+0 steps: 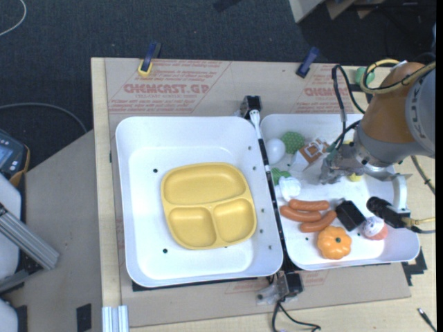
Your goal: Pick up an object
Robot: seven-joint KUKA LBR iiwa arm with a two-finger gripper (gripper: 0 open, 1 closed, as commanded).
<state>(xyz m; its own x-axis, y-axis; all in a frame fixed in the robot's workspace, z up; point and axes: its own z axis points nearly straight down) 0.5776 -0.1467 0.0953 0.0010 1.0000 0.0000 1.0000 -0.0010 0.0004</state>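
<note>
My gripper [335, 167] hangs low over the middle of the right bin [396, 253], under the grey arm with the orange band [389, 109]. Just to its left sit a small brown and white packet [313, 151], a green bumpy ball [293, 141] and a white egg [275, 148]. In front of it lie orange-red sausages [309, 211], a black block [349, 214], an orange pumpkin [334, 243] and a small pink and white piece [374, 229]. A white piece over something green [286, 185] rests by the bin's left wall. I see nothing between the gripper's tips.
The left bin [131, 185] holds a yellow three-compartment plate [206, 205]. Both bins stand on a cardboard-covered bench [173, 85] with clamps at the back edge. Cables and dark floor surround the bench.
</note>
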